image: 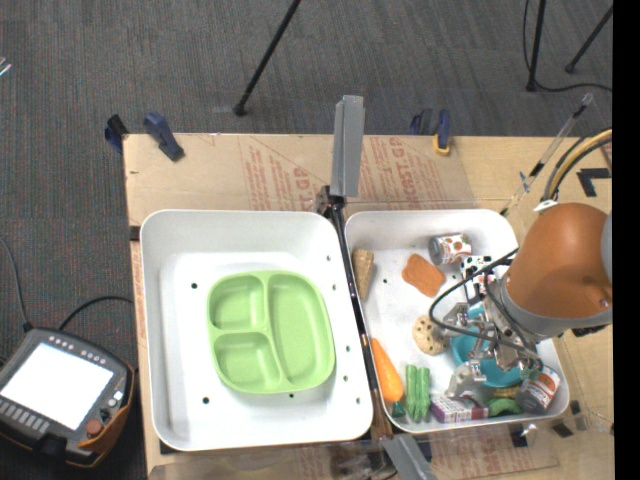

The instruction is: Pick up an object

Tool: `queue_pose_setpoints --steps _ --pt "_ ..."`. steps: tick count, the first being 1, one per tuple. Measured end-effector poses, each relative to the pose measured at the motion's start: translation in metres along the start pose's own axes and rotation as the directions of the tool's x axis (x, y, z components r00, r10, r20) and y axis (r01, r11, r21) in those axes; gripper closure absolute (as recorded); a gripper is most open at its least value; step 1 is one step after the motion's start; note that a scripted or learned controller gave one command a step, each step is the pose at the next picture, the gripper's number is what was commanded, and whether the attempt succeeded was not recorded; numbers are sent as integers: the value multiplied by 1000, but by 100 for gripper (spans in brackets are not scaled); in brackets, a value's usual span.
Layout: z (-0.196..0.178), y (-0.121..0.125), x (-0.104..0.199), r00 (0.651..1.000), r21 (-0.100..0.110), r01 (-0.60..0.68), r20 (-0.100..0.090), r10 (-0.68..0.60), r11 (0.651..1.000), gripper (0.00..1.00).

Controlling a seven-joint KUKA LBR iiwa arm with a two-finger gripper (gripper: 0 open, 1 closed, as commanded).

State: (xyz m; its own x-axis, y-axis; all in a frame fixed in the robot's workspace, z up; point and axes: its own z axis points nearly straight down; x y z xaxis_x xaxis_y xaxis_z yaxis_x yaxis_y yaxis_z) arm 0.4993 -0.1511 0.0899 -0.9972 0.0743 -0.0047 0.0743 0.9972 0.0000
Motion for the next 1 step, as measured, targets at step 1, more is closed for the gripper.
queue_pose_setpoints --steps 1 --pt "1 55 -16 998 -2 -68 0 68 998 0"
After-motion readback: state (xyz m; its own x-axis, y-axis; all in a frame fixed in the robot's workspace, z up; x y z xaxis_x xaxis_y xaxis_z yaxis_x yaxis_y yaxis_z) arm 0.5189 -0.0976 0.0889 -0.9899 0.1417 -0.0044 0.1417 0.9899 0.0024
